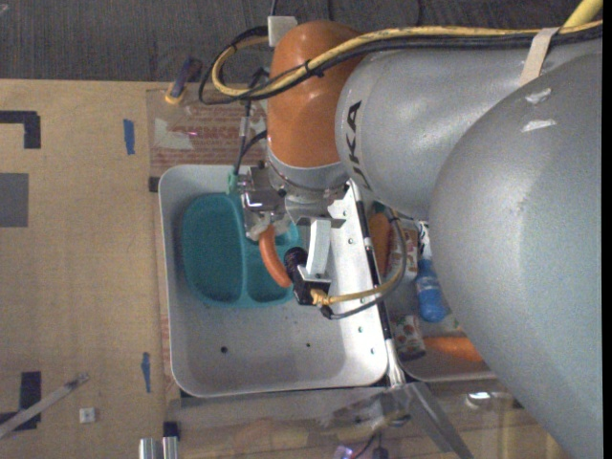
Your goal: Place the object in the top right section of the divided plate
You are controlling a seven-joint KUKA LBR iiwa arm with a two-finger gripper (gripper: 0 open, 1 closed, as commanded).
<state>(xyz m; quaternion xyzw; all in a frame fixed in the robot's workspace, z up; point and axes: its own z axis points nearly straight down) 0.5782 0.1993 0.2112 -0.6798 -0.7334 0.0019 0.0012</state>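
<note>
Teal moulded-plastic divided plate (218, 249), lying in the shallow white plastic bin (277, 357), toward that bin's nine o'clock side. Compartment ridges visible; part of the plate toward three o'clock is covered by the wrist.

Camera view, item one: grey KUKA arm with orange band (308, 84), entering from three o'clock and hanging directly over the plate's three o'clock edge.

Item two: two-finger gripper (271, 235), seen from above, its tip hidden beneath the wrist housing. How far apart its jaws stand cannot be told.

Item three: orange curved object, carrot-like, probably a plastic toy (274, 261), showing just below the gripper at the plate's three o'clock edge, apparently over or in a compartment. Whether it is gripped, resting or dangling cannot be judged.

Item four: second bin at three o'clock, mostly hidden by the arm, holding a blue bottle-shaped item (429, 293) and an orange object (457, 348).

Handling note (judgement): the orange piece looks light, rigid, smooth and slightly slippery, not fragile. Its taper and curve would favour a hold across the thicker middle, jaws square to its long axis, so it does not pivot or squirt out.
</note>
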